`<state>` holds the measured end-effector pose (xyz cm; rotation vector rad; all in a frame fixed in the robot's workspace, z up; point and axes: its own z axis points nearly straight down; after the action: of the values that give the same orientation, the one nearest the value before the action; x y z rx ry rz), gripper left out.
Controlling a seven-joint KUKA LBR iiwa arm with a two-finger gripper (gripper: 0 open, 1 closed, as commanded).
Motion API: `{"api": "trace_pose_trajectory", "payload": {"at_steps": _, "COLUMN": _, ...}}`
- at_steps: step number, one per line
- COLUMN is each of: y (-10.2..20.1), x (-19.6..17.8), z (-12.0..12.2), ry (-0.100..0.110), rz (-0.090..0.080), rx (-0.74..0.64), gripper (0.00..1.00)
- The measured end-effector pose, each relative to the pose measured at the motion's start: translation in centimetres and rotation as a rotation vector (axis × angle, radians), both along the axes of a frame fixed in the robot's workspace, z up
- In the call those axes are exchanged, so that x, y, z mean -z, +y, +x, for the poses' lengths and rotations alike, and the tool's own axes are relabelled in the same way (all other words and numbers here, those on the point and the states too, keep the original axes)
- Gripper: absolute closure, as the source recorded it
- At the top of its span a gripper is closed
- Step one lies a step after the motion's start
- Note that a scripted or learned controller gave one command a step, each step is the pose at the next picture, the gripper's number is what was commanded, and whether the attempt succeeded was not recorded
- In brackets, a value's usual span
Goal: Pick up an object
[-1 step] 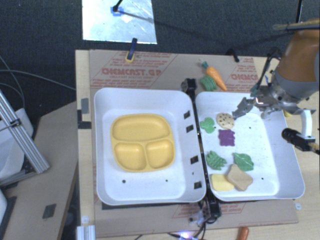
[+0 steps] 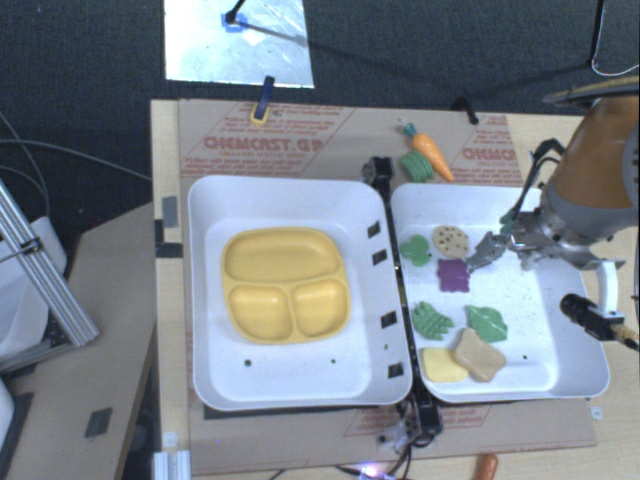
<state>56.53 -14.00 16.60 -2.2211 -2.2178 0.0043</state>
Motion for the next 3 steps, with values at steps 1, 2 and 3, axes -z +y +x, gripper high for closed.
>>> {"api": "trace_pose_trajectory", "payload": {"at_steps": 1, "y": 7.9, "x": -1.9, "z": -4.8, "ry": -0.002, "rz": 0.004, "rx": -0.011, "gripper": 0.0}}
{"api": "trace_pose_trajectory", "payload": {"at_steps": 2, "y": 1.9, "x": 8.5, "z": -5.4, "ry": -0.008, "rz": -0.005, "rx": 0.003, "gripper": 0.0}}
{"api": "trace_pose_trajectory", "payload": {"at_steps": 3, "y": 2.2, "x": 6.9, "z": -5.2, "ry": -0.013, "rz": -0.002, "rx": -0.002, "gripper": 1.0}}
